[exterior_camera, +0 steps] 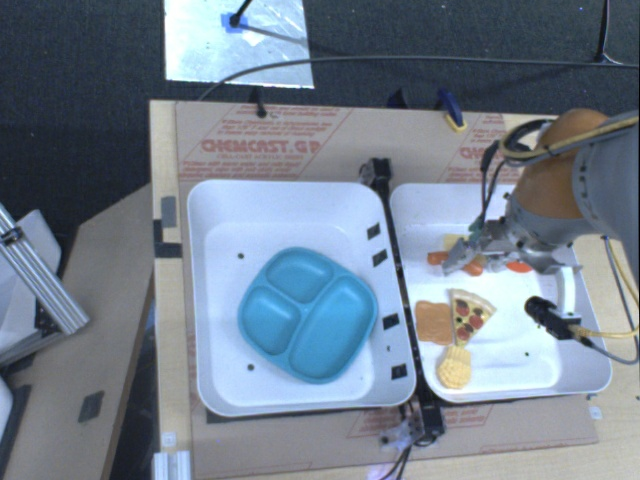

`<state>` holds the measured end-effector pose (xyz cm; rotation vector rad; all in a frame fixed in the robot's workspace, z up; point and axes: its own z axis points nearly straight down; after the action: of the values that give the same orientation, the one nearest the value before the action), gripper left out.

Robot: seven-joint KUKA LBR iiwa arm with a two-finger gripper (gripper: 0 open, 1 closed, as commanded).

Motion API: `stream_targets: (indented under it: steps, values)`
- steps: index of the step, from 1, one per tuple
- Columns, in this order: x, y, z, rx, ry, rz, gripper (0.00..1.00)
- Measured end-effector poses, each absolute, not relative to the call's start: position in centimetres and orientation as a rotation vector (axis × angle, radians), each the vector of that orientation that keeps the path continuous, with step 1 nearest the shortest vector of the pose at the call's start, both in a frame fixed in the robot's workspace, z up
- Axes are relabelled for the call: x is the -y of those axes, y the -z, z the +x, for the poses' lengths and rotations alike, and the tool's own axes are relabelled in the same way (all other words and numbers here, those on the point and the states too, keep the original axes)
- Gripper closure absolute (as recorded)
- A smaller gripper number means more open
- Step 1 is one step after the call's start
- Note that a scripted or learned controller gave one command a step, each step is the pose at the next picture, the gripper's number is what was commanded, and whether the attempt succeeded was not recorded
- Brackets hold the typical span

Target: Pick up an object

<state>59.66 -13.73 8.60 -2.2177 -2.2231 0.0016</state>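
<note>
Currently: gripper (478,258) low in right bin (580,368), over orange pieces (437,258) | finger state cannot be told | pizza slice (469,315) just below | blue tray (307,313) in left bin (215,268).

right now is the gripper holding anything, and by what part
It cannot be told. The gripper is down in the right bin among small orange pieces, but the view does not show anything between its fingers.
</note>
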Motion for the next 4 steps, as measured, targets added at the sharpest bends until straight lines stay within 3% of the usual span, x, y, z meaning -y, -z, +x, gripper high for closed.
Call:
stream_targets:
  steps: [1, 4]
  values:
    - [13.8, -10.0, 59.8, 2.227, 0.003, -2.221, 1.00]
    - [14.0, -25.3, 60.0, 2.233, 0.006, -2.218, 1.00]
